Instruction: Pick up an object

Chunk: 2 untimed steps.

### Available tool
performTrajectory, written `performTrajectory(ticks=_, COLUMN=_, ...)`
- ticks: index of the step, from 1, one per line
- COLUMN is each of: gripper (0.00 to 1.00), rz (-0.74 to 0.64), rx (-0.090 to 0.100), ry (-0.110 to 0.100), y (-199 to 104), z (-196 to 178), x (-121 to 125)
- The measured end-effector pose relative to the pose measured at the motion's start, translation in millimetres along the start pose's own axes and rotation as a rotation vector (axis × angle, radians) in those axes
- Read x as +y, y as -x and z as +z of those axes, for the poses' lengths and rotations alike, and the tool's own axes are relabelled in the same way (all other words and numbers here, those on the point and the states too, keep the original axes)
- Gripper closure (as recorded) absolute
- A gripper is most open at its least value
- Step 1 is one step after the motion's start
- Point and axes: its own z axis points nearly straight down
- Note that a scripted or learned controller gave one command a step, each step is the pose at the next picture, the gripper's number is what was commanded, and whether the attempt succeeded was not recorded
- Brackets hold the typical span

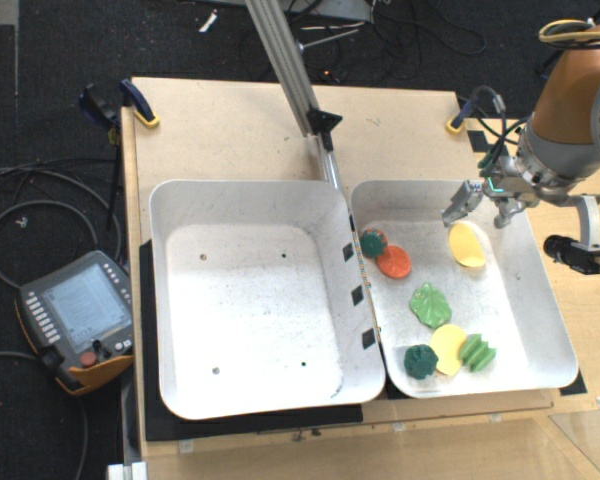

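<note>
We see the end effector (483, 204) spread open, gripping nothing, over the right shallow white plastic bin (540, 298). Pale yellow rounded object (467, 245) lies just below its fingertips. Further out: light green leaf-shaped piece (430, 304), orange-red round piece (394, 262), dark green lump (373, 240) beside it.

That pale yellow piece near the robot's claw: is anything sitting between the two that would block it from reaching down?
Nothing visible does. The gripper hangs just above and beside the pale yellow piece in the right bin, with bare bin floor around the piece. The nearest other item, the orange piece, lies off to its left.
</note>
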Motion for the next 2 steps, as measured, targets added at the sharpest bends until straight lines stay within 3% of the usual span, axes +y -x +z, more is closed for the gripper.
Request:
performTrajectory(ticks=1, gripper=0.0, rz=-0.002, rx=-0.002, ry=0.005, y=-0.3, z=-3.3, x=1.1)
performTrajectory(ticks=2, gripper=0.0, rz=0.002, rx=-0.001, ry=0.001, y=2.6, z=40.5, x=2.3)
